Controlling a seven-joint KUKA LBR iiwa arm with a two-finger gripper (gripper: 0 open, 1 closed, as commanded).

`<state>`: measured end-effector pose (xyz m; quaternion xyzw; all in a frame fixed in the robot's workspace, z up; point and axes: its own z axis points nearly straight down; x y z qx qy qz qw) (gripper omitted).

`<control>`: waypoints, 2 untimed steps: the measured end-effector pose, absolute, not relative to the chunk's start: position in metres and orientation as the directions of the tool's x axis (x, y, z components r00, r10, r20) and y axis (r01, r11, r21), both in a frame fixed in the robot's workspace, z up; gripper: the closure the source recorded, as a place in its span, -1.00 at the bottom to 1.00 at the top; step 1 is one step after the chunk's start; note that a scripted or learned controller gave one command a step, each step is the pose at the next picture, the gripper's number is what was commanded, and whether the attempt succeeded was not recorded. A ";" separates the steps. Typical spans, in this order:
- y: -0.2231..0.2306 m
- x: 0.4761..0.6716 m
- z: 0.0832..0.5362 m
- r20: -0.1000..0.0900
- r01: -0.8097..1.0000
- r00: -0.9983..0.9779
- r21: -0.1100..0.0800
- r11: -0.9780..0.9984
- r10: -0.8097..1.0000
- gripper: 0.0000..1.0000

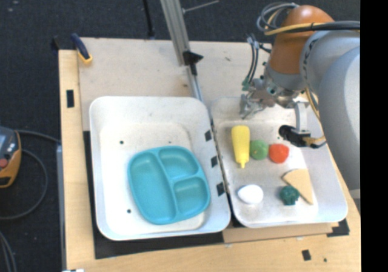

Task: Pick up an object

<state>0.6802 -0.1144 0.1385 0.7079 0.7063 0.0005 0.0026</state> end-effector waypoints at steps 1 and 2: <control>-0.112 0.684 0.203 -0.001 1.000 -0.002 0.008 0.002 1.000 1.00; -0.121 0.687 0.264 -0.002 1.000 -0.001 0.007 0.001 1.000 1.00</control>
